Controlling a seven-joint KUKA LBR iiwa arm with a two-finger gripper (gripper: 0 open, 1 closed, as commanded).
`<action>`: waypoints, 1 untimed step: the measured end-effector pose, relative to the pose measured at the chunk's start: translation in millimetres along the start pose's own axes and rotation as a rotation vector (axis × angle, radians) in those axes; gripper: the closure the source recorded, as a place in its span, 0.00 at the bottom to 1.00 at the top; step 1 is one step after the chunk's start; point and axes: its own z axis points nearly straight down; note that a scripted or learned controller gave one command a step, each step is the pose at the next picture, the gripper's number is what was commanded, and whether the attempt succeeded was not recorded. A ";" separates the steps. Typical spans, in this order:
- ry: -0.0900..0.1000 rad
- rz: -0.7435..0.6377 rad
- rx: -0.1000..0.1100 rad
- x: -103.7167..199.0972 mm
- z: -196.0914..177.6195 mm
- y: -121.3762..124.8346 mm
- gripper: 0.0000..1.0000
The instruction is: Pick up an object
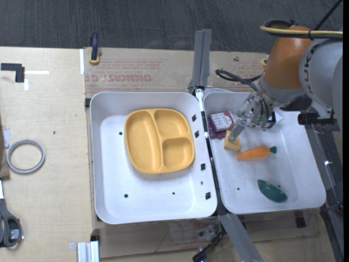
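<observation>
1. Reaching down into the right bin [305, 162], the gripper [235, 134] hangs over a yellow block [232, 143] at the bin's ten o'clock; whether it is released or clenched, I cannot tell.
2. Next, I judge, comes closing squarely on the block, just beside the purple packet [221, 121] and orange carrot [254, 153].
3. At nine o'clock, the left bin [109, 190] holds a yellow divided plate [160, 141]; the wooden bench [43, 201] bears a tape ring [24, 156].
</observation>
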 end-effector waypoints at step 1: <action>-0.001 0.042 0.000 34.0 -84.2 11.6 0.00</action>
